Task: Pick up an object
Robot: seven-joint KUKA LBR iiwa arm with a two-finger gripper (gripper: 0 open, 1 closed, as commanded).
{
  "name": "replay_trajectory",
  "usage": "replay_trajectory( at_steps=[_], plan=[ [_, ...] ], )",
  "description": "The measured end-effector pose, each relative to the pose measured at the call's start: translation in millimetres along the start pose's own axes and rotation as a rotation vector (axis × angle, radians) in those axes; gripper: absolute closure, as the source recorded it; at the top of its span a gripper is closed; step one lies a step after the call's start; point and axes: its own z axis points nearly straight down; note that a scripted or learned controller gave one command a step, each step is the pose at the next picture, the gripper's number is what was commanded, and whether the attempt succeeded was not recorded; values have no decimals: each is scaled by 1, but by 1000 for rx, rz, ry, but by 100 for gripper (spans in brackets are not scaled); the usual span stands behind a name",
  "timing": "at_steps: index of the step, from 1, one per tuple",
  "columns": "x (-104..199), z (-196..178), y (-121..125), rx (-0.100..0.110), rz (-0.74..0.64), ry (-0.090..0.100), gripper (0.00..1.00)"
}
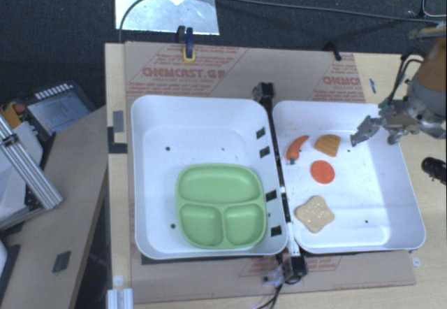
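The right bin (391, 227) holds several toy foods: a red-orange carrot (297, 147), an orange-brown piece (327, 145), a round red-orange slice (322, 172) and a tan toast-shaped piece (314, 213). My gripper (377, 130) hangs over the bin's upper right part, to the right of the orange-brown piece and apart from it. Its two dark fingers are spread, with nothing between them.
The left bin (150, 126) carries a green three-compartment plate (221, 205). A black divider with clips (269, 154) runs between the bins. A cable and a clamp (187, 43) lie behind the bins. Grey equipment (28, 161) stands off the bench's left side.
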Motion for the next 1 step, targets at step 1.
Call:
replay_trajectory(
  at_steps=[1],
  plan=[
    [1, -7, 3, -12, -3, -2, 0]
  ],
)
